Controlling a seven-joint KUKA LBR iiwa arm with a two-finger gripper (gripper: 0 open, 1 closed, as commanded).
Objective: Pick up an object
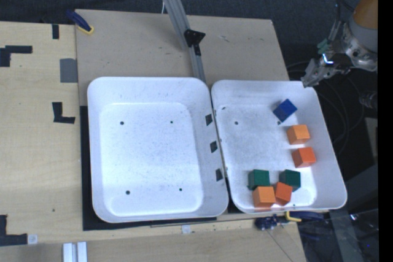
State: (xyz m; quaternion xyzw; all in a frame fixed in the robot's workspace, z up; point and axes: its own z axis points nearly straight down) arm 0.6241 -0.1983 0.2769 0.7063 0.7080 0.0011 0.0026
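The job is only just starting, as far as I can tell. No block is being lifted yet. All the blocks are sitting in the right bin (325, 126). A blue block (284, 110) is lying near the far end of that bin. Two orange blocks (298, 134) are lying just beside each other along the right wall, a little nearer. At the near end, two green blocks (259, 178) and two more orange ones are sitting close together in a bunch. The left bin (98, 132) is standing right next to the right bin on the bench (37, 95).

The arm (368, 9) is reaching in from the right, up high. The gripper (313, 75) is hanging just past the far right corner of the right bin, pointing down and to the left. It is holding nothing. I cannot tell how it is set, because it is too small and blurry.

What is left, I think, is almost everything: coming over a block, going down, grabbing it and lifting it. The blue block is the closest one to the gripper.
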